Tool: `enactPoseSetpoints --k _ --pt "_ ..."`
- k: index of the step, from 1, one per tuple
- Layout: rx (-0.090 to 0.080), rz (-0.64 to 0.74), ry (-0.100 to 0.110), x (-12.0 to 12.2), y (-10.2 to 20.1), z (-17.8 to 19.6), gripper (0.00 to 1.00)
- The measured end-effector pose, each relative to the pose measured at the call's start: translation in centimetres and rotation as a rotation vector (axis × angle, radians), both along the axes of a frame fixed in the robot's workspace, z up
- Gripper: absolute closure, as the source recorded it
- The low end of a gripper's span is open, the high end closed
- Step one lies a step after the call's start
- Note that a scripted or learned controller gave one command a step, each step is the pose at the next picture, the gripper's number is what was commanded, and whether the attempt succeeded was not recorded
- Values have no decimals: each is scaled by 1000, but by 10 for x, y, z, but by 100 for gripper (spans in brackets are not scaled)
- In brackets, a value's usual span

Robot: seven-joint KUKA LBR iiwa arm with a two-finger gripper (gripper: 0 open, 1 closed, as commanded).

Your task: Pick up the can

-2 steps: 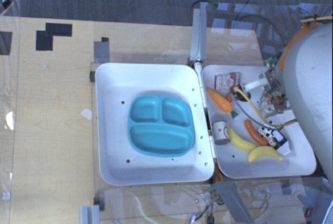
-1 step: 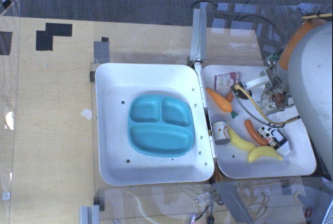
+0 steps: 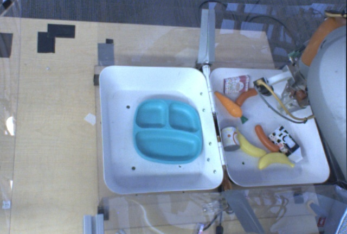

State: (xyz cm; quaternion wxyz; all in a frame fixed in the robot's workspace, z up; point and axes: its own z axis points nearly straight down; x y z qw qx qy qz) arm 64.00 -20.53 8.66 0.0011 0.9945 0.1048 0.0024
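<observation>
Pale wood is showing on the counter (image 3: 54, 119), which is carrying two shallow white bins side by side. In the left bin (image 3: 116, 92) a blue divided plate (image 3: 168, 130) is lying flat near the middle. The can (image 3: 230, 138) is lying in the right bin (image 3: 309, 173), close to the wall that is dividing the bins, with a yellow banana (image 3: 268, 157) just beside it. An orange carrot (image 3: 229, 104) is lying above the can, a small red-and-white carton (image 3: 237, 84) is sitting near the bin's top edge, and a black-and-white patterned piece (image 3: 285, 139) is resting beside a small sausage (image 3: 265, 138). The arm's end effector (image 3: 295, 92) is hanging over the bin's upper right part, well apart from the can; how its jaws are standing I cannot tell.
</observation>
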Motion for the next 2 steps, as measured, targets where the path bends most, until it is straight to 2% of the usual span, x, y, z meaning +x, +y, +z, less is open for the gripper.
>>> enactPoseSetpoints --k 1,2 --pt "1 69 -1 25 54 0 100" --pt "0 81 0 -15 3 73 100"
